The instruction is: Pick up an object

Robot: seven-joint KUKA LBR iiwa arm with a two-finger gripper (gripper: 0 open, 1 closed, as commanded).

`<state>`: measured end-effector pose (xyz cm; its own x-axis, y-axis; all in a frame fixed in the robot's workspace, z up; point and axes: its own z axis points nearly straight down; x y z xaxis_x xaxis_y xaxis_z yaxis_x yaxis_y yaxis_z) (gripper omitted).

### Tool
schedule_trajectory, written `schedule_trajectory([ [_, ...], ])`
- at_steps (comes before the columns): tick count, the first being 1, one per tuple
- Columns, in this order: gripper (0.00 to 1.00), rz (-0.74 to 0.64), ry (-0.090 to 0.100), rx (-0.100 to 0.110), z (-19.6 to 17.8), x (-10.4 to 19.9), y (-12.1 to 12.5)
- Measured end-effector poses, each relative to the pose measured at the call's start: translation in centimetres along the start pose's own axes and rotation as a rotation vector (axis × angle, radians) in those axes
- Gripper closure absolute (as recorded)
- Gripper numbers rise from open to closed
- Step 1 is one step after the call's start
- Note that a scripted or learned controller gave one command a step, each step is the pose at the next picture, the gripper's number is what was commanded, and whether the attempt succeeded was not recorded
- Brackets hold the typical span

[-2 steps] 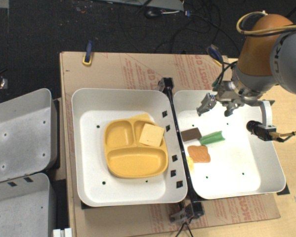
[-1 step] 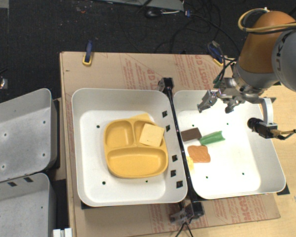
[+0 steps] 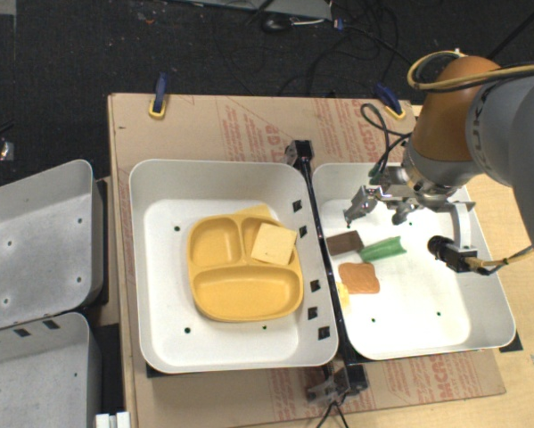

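Right white bin (image 3: 445, 328): brown block (image 3: 344, 242), green block (image 3: 381, 249), orange piece (image 3: 361, 279).

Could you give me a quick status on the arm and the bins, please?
End effector above right bin, nothing between fingers. Brown block, green piece, orange piece lie below it. Nothing blocking them.

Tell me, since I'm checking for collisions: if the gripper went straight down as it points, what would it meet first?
Probably bare floor of the right bin. The gripper hangs just above the green block and brown block in the picture, but depth is unclear, so it might clip either.
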<state>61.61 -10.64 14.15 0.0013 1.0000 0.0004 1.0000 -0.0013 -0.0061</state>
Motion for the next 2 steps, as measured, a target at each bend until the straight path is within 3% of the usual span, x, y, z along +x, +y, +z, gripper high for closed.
schedule_trajectory([
  [1,0.00,0.000,0.000,-0.001,5.3,0.1,-0.1],
  [2,1.00,0.001,-0.001,-0.008,3.9,0.0,0.1],
])
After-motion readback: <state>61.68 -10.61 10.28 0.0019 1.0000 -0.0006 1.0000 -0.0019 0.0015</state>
